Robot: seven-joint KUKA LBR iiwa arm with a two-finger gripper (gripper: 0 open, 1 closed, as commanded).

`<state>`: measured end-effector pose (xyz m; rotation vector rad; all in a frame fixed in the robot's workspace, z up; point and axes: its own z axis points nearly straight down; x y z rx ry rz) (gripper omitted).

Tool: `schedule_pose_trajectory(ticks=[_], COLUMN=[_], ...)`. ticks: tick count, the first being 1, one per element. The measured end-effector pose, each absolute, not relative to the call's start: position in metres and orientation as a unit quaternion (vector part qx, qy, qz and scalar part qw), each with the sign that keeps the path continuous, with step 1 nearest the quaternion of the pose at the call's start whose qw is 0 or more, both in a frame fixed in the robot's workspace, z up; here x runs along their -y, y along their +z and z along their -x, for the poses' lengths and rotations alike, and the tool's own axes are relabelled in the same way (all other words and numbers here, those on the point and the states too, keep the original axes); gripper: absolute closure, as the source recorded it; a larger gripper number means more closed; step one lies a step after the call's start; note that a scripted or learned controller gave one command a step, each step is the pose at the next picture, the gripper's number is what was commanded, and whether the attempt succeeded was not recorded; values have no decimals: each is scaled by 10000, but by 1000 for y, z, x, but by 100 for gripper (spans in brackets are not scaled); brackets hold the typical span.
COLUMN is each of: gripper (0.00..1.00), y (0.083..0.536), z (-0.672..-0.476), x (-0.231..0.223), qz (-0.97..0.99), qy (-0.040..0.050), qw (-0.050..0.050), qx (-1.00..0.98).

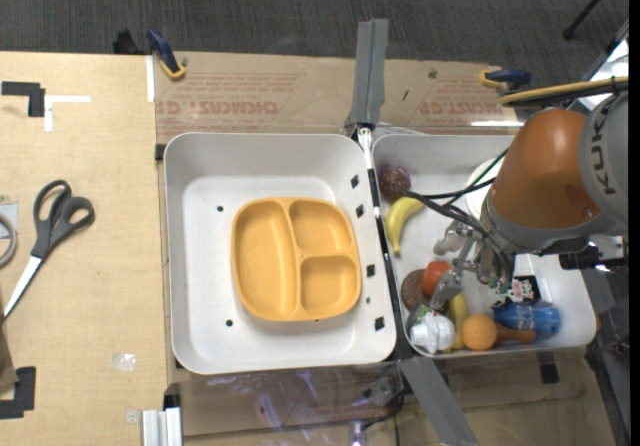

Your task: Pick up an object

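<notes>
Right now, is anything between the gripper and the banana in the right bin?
Nothing visible blocks it. The gripper hangs low in the right bin, over the red fruit. The banana lies apart, toward the divider, with bare bin floor between. A black cable crosses just above it.

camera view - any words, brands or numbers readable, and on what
"KU": white letters on the grey arm, cut off at the frame edge.
Red print on the cardboard strip behind the bins: seen upside down, too blurred to read.
Label on the blue toy: too small to read.
</notes>
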<state>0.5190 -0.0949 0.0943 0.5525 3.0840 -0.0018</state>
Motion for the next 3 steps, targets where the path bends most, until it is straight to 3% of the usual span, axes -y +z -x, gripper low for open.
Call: schedule_pose_trajectory(ticks=[1, 2, 3], gripper=[100, 100, 100], y=[104, 248, 290], z=[-520, -530, -599], x=[94, 45, 33], qz=[-1748, -2545, -2462], qy=[-3, -2, -3], qw=[45, 17, 15], qx=[-9846, -9671, -9692])
